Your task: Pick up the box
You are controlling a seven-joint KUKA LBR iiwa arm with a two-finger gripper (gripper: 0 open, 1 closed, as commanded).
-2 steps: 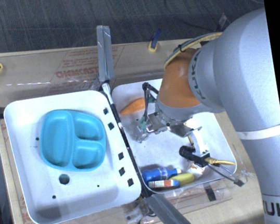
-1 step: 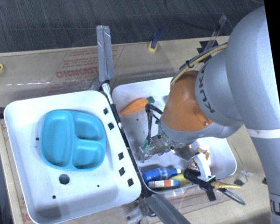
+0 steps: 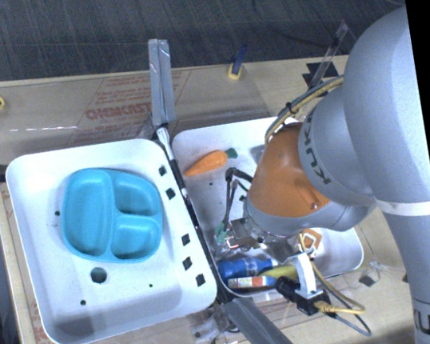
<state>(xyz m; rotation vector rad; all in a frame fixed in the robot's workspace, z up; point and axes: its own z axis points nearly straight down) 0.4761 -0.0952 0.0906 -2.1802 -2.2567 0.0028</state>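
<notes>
A blue box (image 3: pixel 245 268) with a red and white strip along its lower side lies at the front edge of the right bin (image 3: pixel 194 142). My gripper (image 3: pixel 238 243) reaches down right above it, under the orange wrist band (image 3: pixel 281 181). The gripper's tip is hard to make out against the box and the cables. The arm hides much of the right bin's floor.
An orange carrot (image 3: pixel 206 162) lies at the back left of the right bin. A blue divided plate (image 3: pixel 112 214) sits in the left bin (image 3: pixel 59 313). A small orange and white item (image 3: pixel 311 238) peeks out beneath the arm. Yellow and black cabling (image 3: pixel 301 279) hangs by the front rim.
</notes>
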